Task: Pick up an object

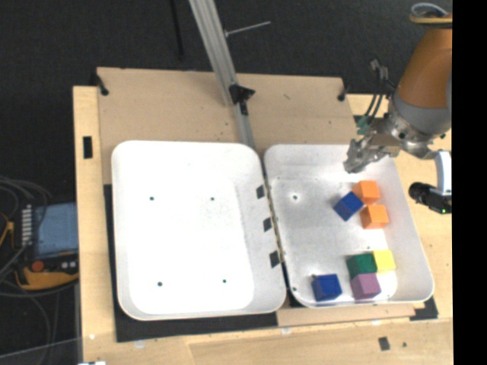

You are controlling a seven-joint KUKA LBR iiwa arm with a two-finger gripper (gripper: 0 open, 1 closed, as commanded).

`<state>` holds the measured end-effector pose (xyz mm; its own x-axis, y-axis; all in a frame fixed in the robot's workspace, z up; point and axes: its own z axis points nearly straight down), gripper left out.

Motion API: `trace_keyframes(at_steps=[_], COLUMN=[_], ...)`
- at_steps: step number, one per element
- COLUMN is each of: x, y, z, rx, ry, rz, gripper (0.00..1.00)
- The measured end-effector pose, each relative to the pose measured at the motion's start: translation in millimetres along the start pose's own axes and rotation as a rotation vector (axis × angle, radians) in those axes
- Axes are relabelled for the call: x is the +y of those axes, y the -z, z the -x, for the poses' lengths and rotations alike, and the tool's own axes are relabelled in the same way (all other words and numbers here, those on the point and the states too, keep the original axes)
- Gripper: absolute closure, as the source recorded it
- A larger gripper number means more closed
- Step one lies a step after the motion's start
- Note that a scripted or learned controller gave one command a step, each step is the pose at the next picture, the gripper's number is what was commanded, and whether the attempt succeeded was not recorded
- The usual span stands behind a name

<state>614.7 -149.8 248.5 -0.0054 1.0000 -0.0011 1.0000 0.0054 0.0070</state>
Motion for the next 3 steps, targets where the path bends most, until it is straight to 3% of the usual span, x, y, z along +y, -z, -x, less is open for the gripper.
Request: trace_keyframes(at_steps=[1, 3], x=[2, 18], y=[44, 32], z=[1, -84], rx=[0.0, 0.0], ry=[0.002, -0.001], rz=[0.0, -0.007], gripper=[1.0, 1.0])
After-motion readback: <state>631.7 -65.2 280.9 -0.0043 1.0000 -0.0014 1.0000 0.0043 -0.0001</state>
